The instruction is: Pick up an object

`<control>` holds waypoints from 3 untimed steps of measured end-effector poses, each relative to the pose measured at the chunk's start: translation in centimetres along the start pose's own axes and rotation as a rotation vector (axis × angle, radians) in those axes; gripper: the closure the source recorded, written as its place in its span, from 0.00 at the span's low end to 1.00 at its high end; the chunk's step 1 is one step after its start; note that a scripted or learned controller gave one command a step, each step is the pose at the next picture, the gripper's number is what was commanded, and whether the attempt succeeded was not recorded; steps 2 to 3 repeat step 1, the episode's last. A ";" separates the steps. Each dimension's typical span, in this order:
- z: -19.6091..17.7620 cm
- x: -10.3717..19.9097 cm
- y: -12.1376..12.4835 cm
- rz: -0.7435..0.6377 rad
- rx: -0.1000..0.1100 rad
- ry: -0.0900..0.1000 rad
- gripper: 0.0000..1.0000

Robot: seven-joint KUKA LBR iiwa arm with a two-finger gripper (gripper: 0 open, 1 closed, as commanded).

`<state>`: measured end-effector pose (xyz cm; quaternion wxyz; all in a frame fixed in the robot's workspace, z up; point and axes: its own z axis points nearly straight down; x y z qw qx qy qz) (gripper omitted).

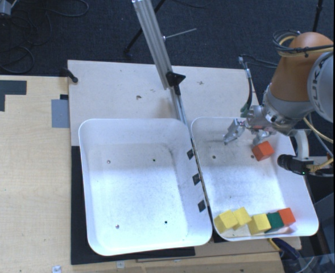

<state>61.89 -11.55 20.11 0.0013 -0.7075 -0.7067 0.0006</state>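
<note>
My gripper (247, 134) hangs over the back of the right bin (241, 178), its fingers spread apart and open. An orange cube (263, 151) lies just below the right finger, not between the two. Along the bin's front edge sits a row of blocks: two yellow ones (234, 218) touching, a third yellow one (260, 223), a green one (275, 219) and an orange-red one (286, 215).
The left bin (136, 186) stands beside the right one, with a divider carrying black clips (195, 178) between them. A slanted aluminium bar (156, 50) rises from the back of the divider. Cables run beside the arm at the right.
</note>
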 end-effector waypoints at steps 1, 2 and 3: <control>-2.5 -7.8 -0.3 0.004 -0.004 -0.005 0.00; -2.5 -7.8 -0.3 0.004 -0.004 -0.005 0.00; -2.5 -7.8 -0.3 0.004 -0.004 -0.005 0.00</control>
